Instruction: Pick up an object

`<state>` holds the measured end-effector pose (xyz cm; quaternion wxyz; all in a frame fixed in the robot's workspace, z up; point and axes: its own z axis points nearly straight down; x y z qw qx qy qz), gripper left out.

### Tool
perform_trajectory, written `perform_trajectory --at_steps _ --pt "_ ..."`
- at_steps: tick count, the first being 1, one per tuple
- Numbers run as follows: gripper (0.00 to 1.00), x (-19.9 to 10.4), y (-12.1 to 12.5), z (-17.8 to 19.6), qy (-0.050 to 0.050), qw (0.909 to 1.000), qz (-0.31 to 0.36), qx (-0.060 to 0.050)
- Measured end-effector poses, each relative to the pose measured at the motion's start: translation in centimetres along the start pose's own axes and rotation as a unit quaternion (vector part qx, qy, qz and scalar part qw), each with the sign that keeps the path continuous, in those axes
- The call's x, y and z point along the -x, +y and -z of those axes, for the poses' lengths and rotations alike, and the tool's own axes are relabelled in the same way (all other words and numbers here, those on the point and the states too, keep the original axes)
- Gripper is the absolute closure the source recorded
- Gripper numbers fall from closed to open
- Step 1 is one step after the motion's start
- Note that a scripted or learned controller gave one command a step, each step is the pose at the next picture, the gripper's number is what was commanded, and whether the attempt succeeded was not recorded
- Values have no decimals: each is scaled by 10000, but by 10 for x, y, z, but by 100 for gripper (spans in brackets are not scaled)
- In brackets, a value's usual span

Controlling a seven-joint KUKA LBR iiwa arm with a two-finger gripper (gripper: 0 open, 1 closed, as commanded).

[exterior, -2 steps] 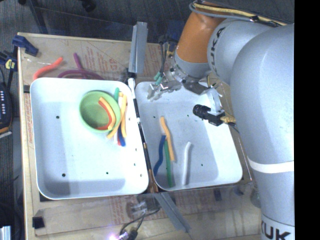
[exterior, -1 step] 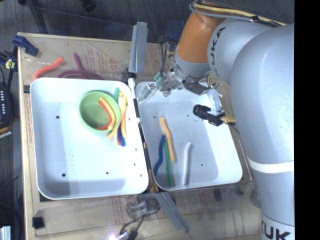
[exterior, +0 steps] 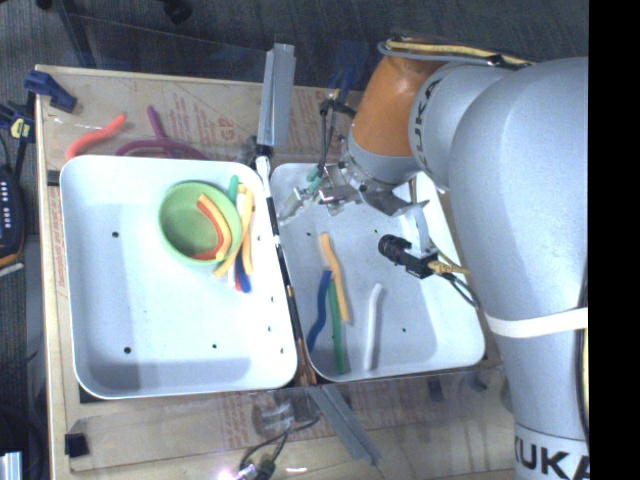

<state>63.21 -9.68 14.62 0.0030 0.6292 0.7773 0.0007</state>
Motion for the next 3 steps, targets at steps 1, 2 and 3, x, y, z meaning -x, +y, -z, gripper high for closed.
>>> perform_trajectory --at_steps 1,2,3 --pt "0 19 -40 -54 8 10000 72 -40" --pt "100 20 -38 -42 -13 10000 86 -25" --pt "0 20 -38 -42 -15 10000 89 -25"
